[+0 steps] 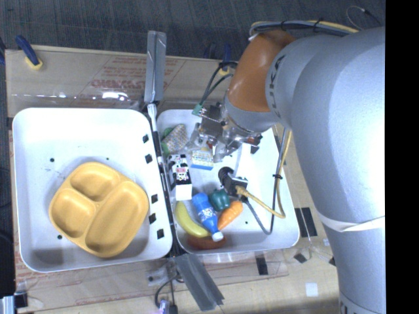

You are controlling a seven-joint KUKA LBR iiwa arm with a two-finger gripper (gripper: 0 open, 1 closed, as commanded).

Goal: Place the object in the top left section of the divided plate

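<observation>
The yellow divided plate (98,207) lies in the left bin (39,129), its three sections bare. My gripper (208,144) is low in the upper part of the right bin (268,175), far from the plate. Right under it lies a small blue and white carton (201,160); whether the gripper touches it I cannot tell. A green striped item (174,137) rests just left of the gripper.
Lower in the right bin lie a banana (185,220), a blue bottle (205,214), an orange carrot (229,214), a teal item (218,199), a red item (204,243) and a black and white box (181,174). A grey divider bar (154,70) runs between the bins.
</observation>
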